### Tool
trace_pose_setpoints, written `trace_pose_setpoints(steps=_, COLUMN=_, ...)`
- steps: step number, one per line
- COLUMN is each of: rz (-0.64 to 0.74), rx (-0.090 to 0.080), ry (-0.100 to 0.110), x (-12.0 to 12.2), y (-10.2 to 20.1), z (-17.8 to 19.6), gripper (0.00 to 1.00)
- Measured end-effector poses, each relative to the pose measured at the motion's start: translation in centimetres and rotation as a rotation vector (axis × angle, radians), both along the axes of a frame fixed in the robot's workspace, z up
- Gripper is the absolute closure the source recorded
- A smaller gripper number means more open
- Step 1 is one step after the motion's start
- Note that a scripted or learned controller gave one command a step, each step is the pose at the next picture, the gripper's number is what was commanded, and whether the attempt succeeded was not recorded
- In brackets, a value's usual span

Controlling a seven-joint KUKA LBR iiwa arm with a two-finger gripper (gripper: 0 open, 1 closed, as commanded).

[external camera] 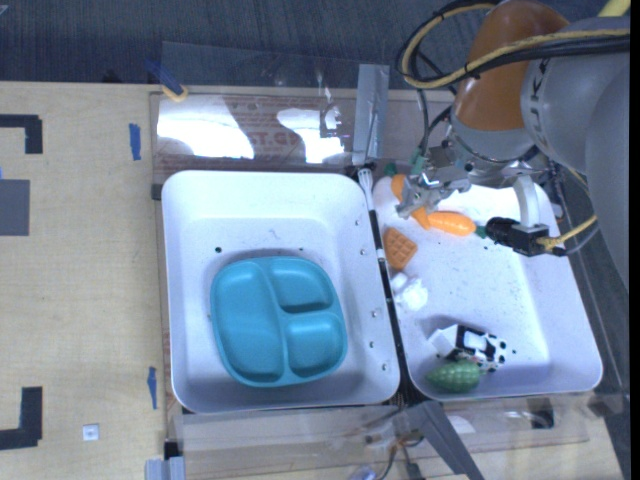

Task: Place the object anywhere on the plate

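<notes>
Two white bins — tool (428, 190) above carrot (446, 222), grip unclear; blue plate (278, 320) sits left.

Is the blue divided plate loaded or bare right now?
Bare: the blue divided plate shows nothing in its three compartments; the orange toy carrot lies in the right bin.

Smooth, matt teal plastic on the plate (278, 318). Glossy white plastic for both bins (190, 268), glare along the far rim. Pale, matt wood grain across the bench (75, 298). Shiny orange plastic on the toy carrot (447, 222). Bumpy green skin on the small fruit (455, 376).
</notes>
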State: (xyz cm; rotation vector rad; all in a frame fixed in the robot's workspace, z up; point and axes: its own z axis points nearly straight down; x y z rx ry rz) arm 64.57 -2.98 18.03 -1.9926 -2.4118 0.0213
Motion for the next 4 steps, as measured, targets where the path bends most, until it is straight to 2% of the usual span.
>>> trace_pose_setpoints(steps=1, rz=-0.100, rx=0.004, ry=-0.022, x=-1.5, y=10.0, z=3.4, gripper=1.00)
trace_pose_setpoints(steps=2, rz=-0.042, rx=0.004, ry=-0.018, x=-6.0, y=15.9, z=-5.5, gripper=1.00)
trace_pose_setpoints(steps=3, rz=-0.045, rx=0.002, ry=-0.018, x=-6.0, y=15.7, z=-5.5, gripper=0.00)
trace_pose_setpoints(steps=4, rz=-0.046, rx=0.003, ry=-0.020, x=-5.9, y=15.7, z=-4.5, gripper=1.00)
